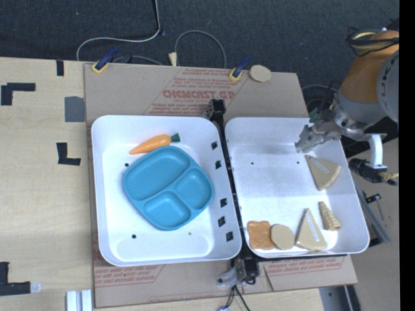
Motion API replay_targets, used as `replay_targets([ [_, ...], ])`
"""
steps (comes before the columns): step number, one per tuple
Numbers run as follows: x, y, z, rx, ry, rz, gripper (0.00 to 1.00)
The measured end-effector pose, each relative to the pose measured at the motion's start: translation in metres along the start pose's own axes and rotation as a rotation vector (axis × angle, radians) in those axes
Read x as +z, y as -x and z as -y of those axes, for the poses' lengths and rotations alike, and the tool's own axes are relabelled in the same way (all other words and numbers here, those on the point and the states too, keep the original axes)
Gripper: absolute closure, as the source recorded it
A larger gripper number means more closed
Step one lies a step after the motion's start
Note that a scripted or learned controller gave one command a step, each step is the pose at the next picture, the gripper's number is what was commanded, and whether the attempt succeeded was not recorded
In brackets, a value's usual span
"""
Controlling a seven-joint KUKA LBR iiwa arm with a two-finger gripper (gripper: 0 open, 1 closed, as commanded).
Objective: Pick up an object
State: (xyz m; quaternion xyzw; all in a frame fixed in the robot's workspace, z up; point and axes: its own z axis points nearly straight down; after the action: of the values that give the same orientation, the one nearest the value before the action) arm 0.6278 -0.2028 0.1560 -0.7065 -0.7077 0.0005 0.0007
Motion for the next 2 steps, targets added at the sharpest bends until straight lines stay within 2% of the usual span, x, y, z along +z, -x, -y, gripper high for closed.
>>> replay_targets([
  [1,0.001,0.0,0.0,0.0,-0.001,0.0,0.0],
  [2,-0.057,0.021,-0.043,-0.001,0.009,0.003,0.0],
])
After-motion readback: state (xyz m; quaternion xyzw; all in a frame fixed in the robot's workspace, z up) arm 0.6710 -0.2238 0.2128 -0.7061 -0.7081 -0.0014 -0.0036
